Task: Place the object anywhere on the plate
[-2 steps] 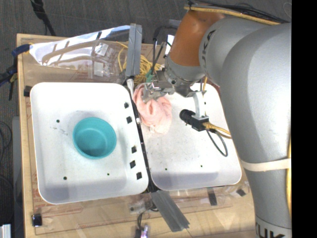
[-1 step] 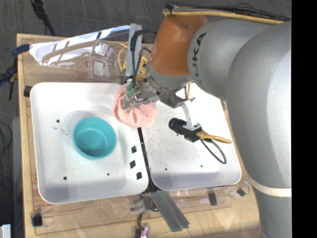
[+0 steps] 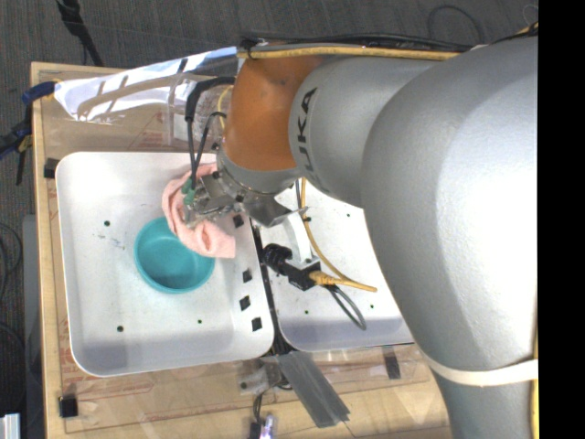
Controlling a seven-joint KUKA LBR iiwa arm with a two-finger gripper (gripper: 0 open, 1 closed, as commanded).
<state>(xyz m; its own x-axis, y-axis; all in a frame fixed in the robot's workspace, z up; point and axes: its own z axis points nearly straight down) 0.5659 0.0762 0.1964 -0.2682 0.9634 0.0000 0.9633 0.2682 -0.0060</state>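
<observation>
The arm reaches leftward, its tool directly above a pink cloth; the blue plate lies below-left. Tool state apparently obscured: cannot tell.

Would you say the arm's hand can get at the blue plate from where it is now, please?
Probably yes: the hand hangs over the pink cloth right beside the blue plate in the left bin, and nothing stands between them.

one fixed camera looks down aslant on both bins.
</observation>
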